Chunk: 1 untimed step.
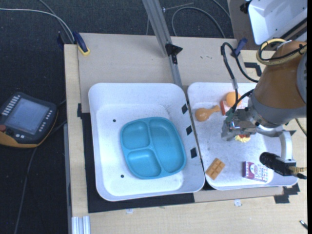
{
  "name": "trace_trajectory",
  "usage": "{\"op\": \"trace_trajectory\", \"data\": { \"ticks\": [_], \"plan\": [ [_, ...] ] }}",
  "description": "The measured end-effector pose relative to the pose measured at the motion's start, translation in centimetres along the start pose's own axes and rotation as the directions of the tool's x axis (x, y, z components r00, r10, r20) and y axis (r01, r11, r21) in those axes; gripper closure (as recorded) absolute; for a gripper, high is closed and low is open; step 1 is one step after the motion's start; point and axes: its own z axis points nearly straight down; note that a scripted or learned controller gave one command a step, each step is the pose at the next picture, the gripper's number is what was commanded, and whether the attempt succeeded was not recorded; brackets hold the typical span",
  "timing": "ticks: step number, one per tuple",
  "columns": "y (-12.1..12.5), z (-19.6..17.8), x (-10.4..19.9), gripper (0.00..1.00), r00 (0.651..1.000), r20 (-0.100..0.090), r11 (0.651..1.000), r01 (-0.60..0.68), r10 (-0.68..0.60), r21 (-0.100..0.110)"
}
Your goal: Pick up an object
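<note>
The arm comes in from the right and the gripper [233,129] is down low inside the right bin [210,92], over the speckled floor near its middle. From this angle I cannot tell whether it is open or closed, and nothing can be seen in its grasp. Just beside it, toward the right, a small yellow and red object [242,138] peeks out from under the wrist. Up and to the left lies an orange spoon-shaped toy [204,113], and an orange round piece [230,99] sits close above the gripper. Near the front wall of that bin there's a tan waffle-like block [215,167], and over to its right a small purple and white carton [253,171] lying flat. Across the divide, the left bin [105,130] carries a blue divided plate [152,146], three compartments, sitting flat in the middle
</note>
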Motion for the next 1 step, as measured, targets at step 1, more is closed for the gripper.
{"op": "trace_trajectory", "data": {
  "ticks": [1],
  "plan": [
    [-0.11, 0.18, 6.13, 1.0, 1.0, -0.001, 1.0, 0.002, -0.002, 0.0]
  ]
}}
